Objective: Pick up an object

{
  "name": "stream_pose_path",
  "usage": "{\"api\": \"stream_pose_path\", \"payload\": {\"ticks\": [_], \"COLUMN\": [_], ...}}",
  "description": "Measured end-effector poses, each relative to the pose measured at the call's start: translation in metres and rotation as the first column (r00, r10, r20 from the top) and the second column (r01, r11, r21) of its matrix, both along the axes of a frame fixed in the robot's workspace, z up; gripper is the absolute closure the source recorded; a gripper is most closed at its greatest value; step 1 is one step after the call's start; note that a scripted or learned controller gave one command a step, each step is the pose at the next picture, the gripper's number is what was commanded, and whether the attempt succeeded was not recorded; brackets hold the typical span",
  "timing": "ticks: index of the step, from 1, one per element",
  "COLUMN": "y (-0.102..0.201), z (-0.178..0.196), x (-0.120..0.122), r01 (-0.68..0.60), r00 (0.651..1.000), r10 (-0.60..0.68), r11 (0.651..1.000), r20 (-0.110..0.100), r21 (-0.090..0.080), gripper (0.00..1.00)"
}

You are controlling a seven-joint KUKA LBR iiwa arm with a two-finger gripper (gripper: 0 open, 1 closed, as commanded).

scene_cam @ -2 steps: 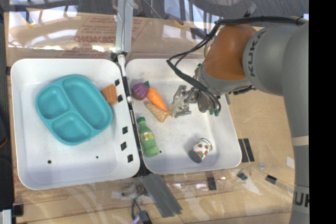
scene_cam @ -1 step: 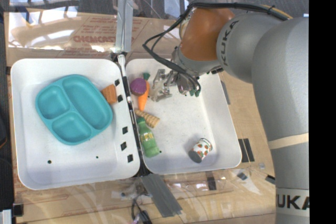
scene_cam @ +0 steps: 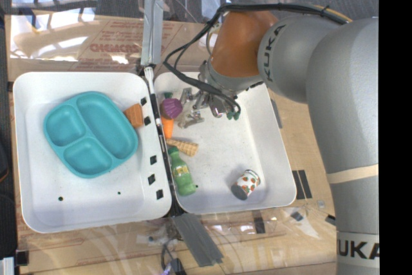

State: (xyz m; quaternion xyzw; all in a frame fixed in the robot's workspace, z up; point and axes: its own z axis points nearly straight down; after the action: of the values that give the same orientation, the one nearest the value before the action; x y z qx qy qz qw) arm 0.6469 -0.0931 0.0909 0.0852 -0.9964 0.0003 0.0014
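The right bin (scene_cam: pixel 270 158) serves as landmark, and the objects to choose from lie in it. Nearest the camera, by the bin's front wall, a small patterned cup (scene_cam: pixel 246 183) lies on its side, alone on the floor of the bin. Along the left wall a green bottle (scene_cam: pixel 181 176) lies lengthwise, with a waffle cone (scene_cam: pixel 185 147) just behind it, then an orange carrot-like piece (scene_cam: pixel 167 127) and a purple toy (scene_cam: pixel 170 107) close together toward the far left corner. The gripper (scene_cam: pixel 205 106) is low over the far part of the bin, just right of the purple toy. Nothing can be seen held by it, so I judge this the approach step, with no grasp made.

The next move calls for lining up on one piece, likely the purple toy or carrot, without jamming against the bin's wall.

Whether the gripper is released or clenched I cannot tell: the metal parts blur together, and the wrist hides the far right of the bin. In the left bin (scene_cam: pixel 38 203), a teal divided plate (scene_cam: pixel 90 133) and an orange block (scene_cam: pixel 134 114) rest.
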Motion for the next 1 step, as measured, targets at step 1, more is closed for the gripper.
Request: {"api": "stream_pose_path", "payload": {"ticks": [1], "y": [-0.0010], "z": [0.0013], "x": [0.0102], "r01": [-0.088], "r00": [0.996], "r10": [0.088], "r11": [0.996], "r20": [0.003], "r21": [-0.004], "gripper": [1.00]}}
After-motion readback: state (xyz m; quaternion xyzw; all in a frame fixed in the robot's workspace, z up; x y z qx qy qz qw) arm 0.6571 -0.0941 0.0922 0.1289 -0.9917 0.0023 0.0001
